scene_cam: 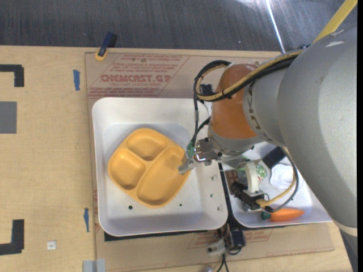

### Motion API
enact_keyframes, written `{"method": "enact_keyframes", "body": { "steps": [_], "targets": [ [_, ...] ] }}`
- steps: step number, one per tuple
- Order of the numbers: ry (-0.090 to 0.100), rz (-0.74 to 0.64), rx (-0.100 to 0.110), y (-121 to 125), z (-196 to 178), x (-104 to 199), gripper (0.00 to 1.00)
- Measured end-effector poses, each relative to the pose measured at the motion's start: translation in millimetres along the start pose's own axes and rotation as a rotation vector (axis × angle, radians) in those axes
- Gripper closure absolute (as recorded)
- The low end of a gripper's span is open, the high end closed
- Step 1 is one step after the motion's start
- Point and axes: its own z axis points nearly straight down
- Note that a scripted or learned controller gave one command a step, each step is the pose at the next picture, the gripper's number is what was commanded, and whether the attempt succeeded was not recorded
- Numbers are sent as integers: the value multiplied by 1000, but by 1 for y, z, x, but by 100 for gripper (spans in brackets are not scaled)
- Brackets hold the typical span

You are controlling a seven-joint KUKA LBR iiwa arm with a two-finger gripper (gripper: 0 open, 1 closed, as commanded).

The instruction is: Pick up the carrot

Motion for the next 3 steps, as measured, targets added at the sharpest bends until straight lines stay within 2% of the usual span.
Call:
{"method": "enact_keyframes", "body": {
  "steps": [1,2,3],
  "targets": [
    [-20,14,2,-2,-10,-13,100],
    [-15,196,-19,-18,-6,-5,100],
    [-14,182,-19,-18,-6,-5,100]
  ]
}}
